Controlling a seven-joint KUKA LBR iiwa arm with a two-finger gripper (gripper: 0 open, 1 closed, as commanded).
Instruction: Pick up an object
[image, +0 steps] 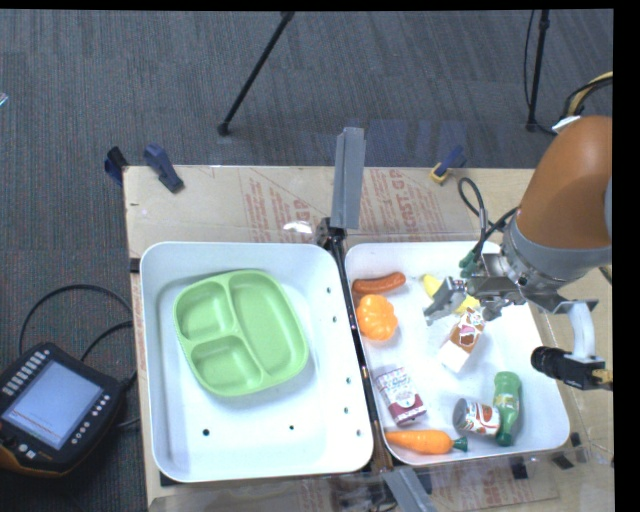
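Fingers of the gripper (447, 300) hang over the upper middle of the right bin (545, 345), splayed apart as far as I can make out, with nothing between them. Just beside them, down and to the right, a small carton (463, 337) lies tilted on the bin floor; it looks close to the fingertips, but I cannot tell whether they touch it. A yellow piece (432, 284) peeks out right above the claw, partly hidden by it.

Farther out, toward the bin's left wall, a sausage (379, 284) lies near the top, with an orange pumpkin-like toy (376, 317) just below it. Lower down sits a red-and-white packet (401, 393), and along the bottom edge a carrot (424, 440) lies on its side. In the lower right corner a can (477, 417) lies touching a green bottle (507, 405).

Across the divider, the left bin (170, 420) holds a green divided tray (240, 331) and no loose items that I can see.

By my judgement the pick is not yet made: every object rests on the floor of a bin and nothing is lifted. The arm (565, 200) seems positioned for the carton or the yellow piece, so what remains is the closing, the grasp itself and the lift.
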